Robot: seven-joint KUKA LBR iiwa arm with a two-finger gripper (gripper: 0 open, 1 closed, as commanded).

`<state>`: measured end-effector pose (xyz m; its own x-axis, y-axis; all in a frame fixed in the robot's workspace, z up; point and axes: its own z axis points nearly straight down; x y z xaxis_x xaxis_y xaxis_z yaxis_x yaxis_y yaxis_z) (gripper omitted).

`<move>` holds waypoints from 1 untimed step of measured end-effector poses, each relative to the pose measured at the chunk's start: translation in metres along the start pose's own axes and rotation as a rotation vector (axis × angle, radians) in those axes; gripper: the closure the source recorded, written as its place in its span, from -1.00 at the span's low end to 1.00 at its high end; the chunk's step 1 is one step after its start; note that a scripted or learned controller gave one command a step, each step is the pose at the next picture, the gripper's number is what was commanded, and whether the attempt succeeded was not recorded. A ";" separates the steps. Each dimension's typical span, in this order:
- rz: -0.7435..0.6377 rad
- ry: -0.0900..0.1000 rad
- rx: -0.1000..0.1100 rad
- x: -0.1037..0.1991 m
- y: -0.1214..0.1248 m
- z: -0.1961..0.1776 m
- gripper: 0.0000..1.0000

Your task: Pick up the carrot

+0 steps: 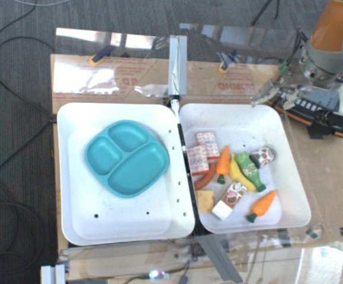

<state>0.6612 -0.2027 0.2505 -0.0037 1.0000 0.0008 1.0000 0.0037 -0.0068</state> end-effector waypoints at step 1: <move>-0.169 0.001 0.001 0.052 -0.098 0.068 -1.00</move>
<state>0.5623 -0.1510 0.1834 -0.1719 0.9851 0.0031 0.9851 0.1719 -0.0071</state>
